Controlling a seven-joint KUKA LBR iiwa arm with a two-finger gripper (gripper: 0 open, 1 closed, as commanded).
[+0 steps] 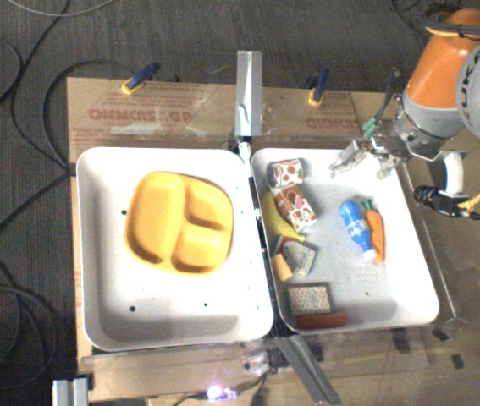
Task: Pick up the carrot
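While the gripper (363,156) hung open and empty over the far edge of the right bin (409,311), you saw the carrot (376,232) below it toward the near side, touching the blue bottle (356,223), its long axis running far-to-near.

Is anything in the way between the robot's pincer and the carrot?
Nothing visible. The pincer hangs over the right bin's upper edge, with bare floor down to the carrot. A blue bottle lies against the carrot's left side.
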